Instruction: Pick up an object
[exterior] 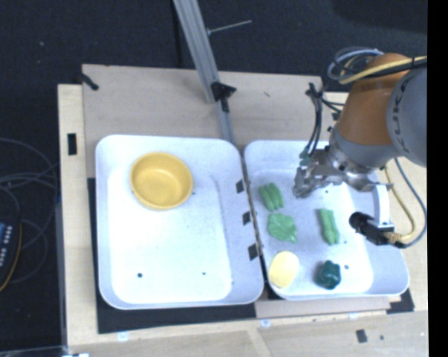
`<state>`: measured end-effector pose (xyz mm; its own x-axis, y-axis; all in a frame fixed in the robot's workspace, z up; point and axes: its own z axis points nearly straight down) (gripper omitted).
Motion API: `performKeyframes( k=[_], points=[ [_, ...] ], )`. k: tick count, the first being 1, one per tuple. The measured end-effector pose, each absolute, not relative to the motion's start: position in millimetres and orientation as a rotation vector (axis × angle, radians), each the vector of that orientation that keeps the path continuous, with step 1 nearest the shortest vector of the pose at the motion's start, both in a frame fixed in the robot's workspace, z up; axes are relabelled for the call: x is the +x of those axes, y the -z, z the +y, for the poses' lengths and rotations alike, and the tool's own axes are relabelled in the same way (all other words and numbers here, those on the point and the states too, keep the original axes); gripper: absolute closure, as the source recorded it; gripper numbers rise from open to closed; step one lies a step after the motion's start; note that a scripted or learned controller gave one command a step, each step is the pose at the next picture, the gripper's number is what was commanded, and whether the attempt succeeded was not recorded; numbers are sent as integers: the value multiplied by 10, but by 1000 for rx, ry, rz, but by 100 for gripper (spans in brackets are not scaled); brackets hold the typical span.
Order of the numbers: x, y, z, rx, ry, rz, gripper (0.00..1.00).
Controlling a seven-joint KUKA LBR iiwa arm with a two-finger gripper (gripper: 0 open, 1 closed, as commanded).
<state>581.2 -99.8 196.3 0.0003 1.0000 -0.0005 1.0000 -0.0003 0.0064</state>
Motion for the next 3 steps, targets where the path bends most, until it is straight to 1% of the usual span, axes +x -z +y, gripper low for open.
performKeyframes(
  k=[1,2,3],
  points=[
    [5874,-2580,-1006,2218,-6,2218,100],
    [5876,-2611,-1009,2221,-1,2222,100],
    [6027,-2475,-551,2219,0,2224,100]
  ],
)
